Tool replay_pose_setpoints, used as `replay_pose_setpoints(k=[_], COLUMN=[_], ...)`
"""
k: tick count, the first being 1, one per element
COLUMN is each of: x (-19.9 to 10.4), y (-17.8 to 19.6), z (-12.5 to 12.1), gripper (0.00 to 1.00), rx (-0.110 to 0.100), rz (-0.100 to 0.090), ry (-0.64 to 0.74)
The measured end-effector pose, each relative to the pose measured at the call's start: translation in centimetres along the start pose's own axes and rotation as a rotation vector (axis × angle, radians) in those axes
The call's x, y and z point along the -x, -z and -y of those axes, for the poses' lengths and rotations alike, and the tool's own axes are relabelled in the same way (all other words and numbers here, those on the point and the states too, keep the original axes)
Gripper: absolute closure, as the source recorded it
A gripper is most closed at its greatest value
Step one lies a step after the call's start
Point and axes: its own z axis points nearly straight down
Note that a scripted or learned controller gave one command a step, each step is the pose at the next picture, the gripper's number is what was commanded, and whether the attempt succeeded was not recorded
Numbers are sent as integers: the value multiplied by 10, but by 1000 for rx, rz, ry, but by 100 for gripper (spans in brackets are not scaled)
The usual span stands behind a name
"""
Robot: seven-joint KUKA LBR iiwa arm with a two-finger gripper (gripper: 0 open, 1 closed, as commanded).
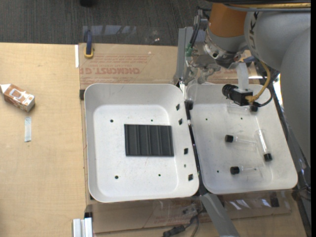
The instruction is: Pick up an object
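One fixed camera looks down at a slant on both bins — left bin (94, 147), right bin (284, 177) — from moderately near.

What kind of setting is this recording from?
Probably a robotics lab bench for bin-picking trials: two white bins, left and right, sit on cardboard, a grey and orange arm reaches in, and small clear tubes lie in the right bin.

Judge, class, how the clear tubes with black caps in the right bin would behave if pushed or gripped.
The clear tubes look round and lie flat in the right bin, so they would probably roll when nudged. They seem thin and smooth, likely light and slippery to pinch. Their transparency suggests glass or plastic, possibly fragile.
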Motion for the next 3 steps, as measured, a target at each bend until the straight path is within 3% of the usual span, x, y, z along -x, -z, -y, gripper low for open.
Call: replay_pose_setpoints(k=[1,3], x=[17,18], y=[-10,5], z=[2,2], gripper=[100,100], rx=[5,1], rz=[-7,-4], ry=[-83,-78])
